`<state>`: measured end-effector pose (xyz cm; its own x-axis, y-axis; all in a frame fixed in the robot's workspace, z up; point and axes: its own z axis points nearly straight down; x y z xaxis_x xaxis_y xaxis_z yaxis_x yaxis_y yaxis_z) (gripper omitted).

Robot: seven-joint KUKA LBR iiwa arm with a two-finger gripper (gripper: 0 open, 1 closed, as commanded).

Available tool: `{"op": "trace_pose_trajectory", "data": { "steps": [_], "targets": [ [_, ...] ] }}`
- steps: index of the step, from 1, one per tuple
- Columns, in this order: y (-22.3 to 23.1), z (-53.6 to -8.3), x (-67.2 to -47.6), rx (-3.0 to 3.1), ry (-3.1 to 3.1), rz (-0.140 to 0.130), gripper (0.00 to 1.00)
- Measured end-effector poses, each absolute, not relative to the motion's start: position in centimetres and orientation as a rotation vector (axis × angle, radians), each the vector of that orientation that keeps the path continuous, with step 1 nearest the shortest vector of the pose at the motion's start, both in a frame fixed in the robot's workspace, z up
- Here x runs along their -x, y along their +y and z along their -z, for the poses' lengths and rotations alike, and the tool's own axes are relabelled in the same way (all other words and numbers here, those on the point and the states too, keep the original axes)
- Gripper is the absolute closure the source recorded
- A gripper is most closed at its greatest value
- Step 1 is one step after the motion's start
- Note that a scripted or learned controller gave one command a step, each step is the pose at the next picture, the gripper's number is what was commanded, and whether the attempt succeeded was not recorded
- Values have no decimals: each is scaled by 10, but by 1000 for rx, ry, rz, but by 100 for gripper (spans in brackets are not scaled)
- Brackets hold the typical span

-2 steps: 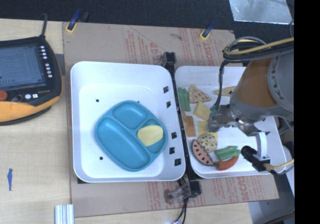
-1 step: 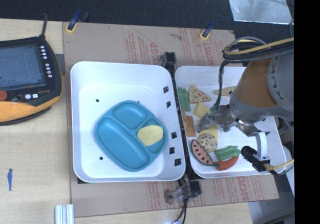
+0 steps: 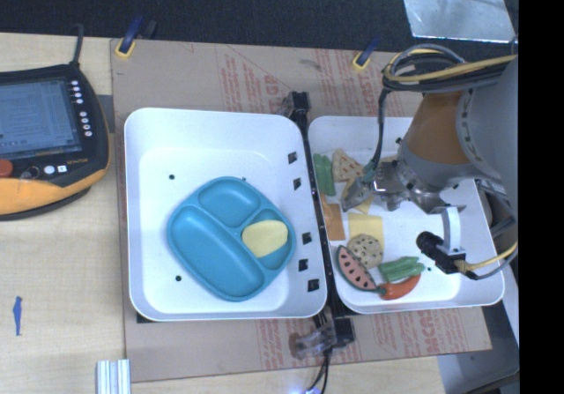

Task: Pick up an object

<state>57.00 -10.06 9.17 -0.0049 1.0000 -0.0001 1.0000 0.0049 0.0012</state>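
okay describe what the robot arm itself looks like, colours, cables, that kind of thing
The arm is a thick, rounded grey body with a broad orange band above the wrist. Yellow and black cables loop over its top, and another yellow cable trails by its lower side. The metallic grey two-finger gripper sits at its end, with a black fitting and a white bracket beside it.

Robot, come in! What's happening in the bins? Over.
Gripper down in right bin, among toy food. Nothing seen held. Yellow piece on blue plate, left bin. Over.
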Motion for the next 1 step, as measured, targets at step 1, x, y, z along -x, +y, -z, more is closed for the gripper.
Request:
{"op": "trace_pose_trajectory", "data": {
  "steps": [1],
  "targets": [
    [-104,-92,-626,-2215,2229,1,0]
  ]
}}
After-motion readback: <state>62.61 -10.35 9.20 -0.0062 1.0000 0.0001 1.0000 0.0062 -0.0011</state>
